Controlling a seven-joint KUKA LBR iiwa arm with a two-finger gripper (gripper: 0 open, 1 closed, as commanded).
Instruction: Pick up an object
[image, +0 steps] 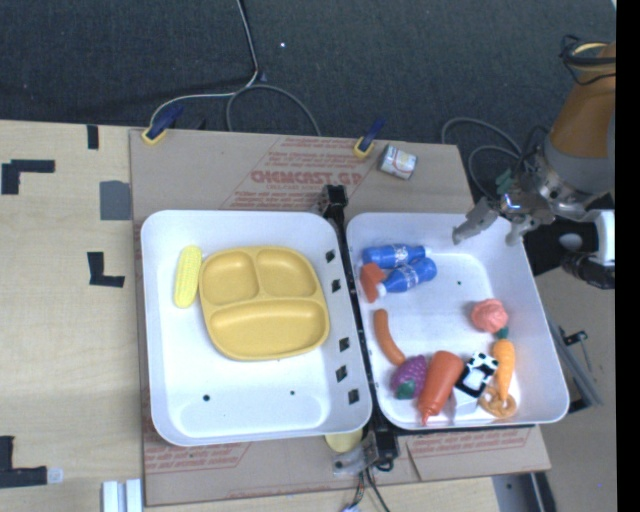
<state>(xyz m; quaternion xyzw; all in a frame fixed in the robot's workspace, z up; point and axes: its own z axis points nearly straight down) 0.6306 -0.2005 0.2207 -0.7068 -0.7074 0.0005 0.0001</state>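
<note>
your hand (492, 222) is hovering spread and empty over the right bin's (540, 300) far rim. the blue bottles (400, 267) are lying below and left of it; descending here risks clipping the rim.

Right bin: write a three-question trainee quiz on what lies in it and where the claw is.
1. True or false: the yellow divided plate lies in the right bin.
2. What touches the blue bottles? A) corn cob B) orange hot dog C) neither
3. The claw hangs over the right bin's ____ rim.

Key: 1 false; 2 C; 3 top
</note>
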